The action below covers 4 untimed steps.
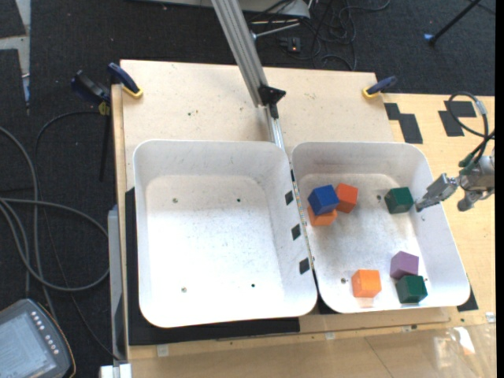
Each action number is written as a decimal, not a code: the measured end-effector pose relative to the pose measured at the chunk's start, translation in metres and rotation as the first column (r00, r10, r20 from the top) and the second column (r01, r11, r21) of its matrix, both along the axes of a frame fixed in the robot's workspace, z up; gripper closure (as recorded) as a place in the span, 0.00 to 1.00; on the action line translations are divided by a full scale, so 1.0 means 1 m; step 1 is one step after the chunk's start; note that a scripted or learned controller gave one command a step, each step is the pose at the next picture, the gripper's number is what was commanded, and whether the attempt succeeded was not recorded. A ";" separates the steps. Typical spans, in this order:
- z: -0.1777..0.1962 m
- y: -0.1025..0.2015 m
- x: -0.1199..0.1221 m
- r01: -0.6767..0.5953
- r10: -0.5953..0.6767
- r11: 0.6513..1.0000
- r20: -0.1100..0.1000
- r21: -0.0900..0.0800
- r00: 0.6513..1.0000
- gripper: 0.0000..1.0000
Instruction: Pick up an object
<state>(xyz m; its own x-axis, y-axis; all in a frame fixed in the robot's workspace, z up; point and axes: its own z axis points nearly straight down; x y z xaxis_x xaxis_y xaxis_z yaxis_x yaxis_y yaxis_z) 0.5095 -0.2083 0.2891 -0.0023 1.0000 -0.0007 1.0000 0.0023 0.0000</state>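
- Blocks lie in the right bin (pixel 417 164), toward the worktop's (pixel 205 93) right edge: a blue block (pixel 323 199) atop an orange block (pixel 321 216), another orange block (pixel 347 196) touching them, a green block (pixel 399 200).
- Near the bin's front-right corner: an orange block (pixel 366 283), a purple block (pixel 405 264), a green block (pixel 411 289).
- Hand (pixel 425 201): at the right rim, tips just beside the rear green block; cannot tell if apart or together; nothing visibly held.

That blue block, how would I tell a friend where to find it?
Look in the right bin, toward its left wall beside the divider. The blue block sits in a tight cluster with two orange blocks, resting partly on one. It is the only blue thing in either bin.
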 end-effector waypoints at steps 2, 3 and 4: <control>-0.063 -0.004 0.000 0.003 -0.003 1.000 -0.006 0.002 1.000 0.00; -0.117 -0.014 0.000 0.004 -0.004 1.000 -0.005 0.002 1.000 0.00; -0.168 -0.010 0.008 0.002 -0.002 1.000 -0.005 0.002 1.000 0.00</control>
